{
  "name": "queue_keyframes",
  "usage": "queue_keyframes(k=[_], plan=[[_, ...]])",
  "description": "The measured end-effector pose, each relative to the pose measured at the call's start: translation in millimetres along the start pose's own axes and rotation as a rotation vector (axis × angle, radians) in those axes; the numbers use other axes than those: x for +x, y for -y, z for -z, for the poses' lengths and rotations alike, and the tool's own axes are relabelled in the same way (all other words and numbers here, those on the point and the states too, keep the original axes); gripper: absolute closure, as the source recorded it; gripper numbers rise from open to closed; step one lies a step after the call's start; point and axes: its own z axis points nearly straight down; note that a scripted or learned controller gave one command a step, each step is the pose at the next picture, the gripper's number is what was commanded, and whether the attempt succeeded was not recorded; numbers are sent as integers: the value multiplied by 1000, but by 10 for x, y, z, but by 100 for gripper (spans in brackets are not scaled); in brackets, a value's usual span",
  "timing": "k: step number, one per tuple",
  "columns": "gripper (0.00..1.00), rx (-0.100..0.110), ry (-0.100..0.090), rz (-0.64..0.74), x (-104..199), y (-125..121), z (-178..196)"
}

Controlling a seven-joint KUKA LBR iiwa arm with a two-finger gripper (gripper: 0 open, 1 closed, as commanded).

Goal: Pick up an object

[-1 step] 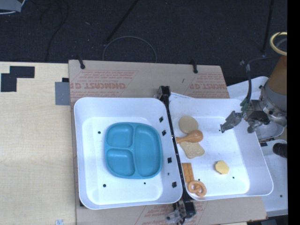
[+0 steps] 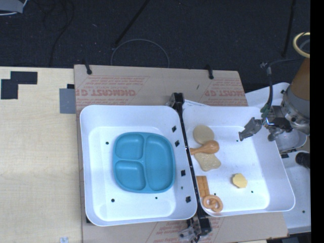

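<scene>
Candidate objects: the right bin [image 2: 276, 186] holds several small food-like pieces, and any of them would serve as the thing to pick up.
Yellow piece: a small round yellow piece [image 2: 240, 180] lies alone on the floor of the right bin, toward its near right corner, well apart from the others.
Cluster by the divider: a pale round piece [image 2: 203, 133], a tan drumstick-shaped piece [image 2: 206, 148] and a pale flat piece [image 2: 208, 162] lie touching one another along the left wall of the right bin.
Near left corner: an orange strip [image 2: 202, 186] and a pretzel [image 2: 213, 203] sit at the bin's near left corner, the pretzel against the rim.
Left bin: the left bin [image 2: 96, 120] carries a blue divided plate [image 2: 143, 162] in its middle.
Claw: the claw [image 2: 250, 129] hangs over the far right part of the right bin, above the bin floor and apart from every piece; nothing lies between its fingers, and whether they are spread or closed I cannot tell.
Step in hand: the approach, as I judge it; no object is taken yet.
Next move calls for: choosing one piece, bringing the claw over it and descending squarely. The lone yellow piece looks the easiest; the touching cluster risks nudging its neighbours.
</scene>
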Motion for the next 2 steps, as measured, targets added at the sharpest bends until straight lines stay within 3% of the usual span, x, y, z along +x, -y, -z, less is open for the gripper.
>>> queue_keyframes(k=[2], plan=[[0,5,-1,0,57,-7,-1137]])
